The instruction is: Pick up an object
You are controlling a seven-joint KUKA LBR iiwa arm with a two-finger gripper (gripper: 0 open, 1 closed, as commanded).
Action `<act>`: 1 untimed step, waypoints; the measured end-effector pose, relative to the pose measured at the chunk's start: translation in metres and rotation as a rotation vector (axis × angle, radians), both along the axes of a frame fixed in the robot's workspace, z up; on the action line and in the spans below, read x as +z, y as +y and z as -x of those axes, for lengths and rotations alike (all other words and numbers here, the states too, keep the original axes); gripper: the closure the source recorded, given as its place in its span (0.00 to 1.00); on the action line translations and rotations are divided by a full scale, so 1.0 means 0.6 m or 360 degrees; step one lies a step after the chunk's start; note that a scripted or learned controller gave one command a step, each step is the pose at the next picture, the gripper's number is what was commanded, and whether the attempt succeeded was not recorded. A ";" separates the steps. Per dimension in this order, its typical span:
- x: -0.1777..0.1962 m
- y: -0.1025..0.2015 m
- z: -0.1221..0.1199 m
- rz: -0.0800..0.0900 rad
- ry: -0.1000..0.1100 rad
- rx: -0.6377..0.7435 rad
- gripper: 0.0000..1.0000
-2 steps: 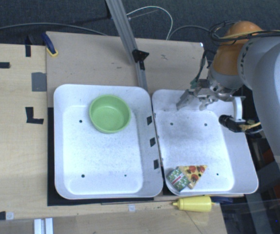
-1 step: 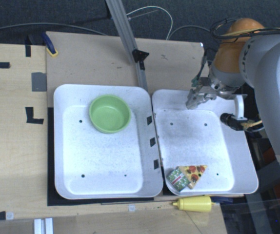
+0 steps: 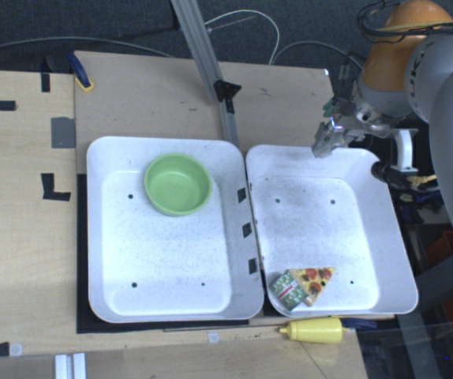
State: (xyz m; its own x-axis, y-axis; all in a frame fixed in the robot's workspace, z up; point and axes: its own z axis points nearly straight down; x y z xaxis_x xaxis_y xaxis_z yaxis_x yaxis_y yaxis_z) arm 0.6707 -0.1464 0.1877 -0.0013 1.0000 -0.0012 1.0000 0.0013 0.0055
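A green bowl (image 3: 178, 183) sits upright in the left bin (image 3: 116, 235), toward its back. A small colourful packet (image 3: 301, 283) with green, red and yellow print lies in the right bin (image 3: 368, 212) at its front left corner. A yellow bottle (image 3: 315, 331) lies on its side on the bench just in front of the right bin. My gripper (image 3: 324, 142) hangs over the back rim of the right bin, far from the packet, with nothing seen between its fingers.
A grey metal pole (image 3: 203, 54) slants up from between the two bins at the back. Cables (image 3: 250, 22) loop on the bench behind the bins. The arm's orange band (image 3: 404, 46) stands at the upper right.
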 end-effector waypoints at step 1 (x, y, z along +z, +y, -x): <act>0.074 0.007 -0.007 -0.0001 0.0002 0.0002 1.00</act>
State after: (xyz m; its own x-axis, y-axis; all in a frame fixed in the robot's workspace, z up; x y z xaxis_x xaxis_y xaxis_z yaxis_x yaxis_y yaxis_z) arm 0.6751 -0.1422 0.2319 -0.0025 1.0000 -0.0007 1.0000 0.0025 0.0045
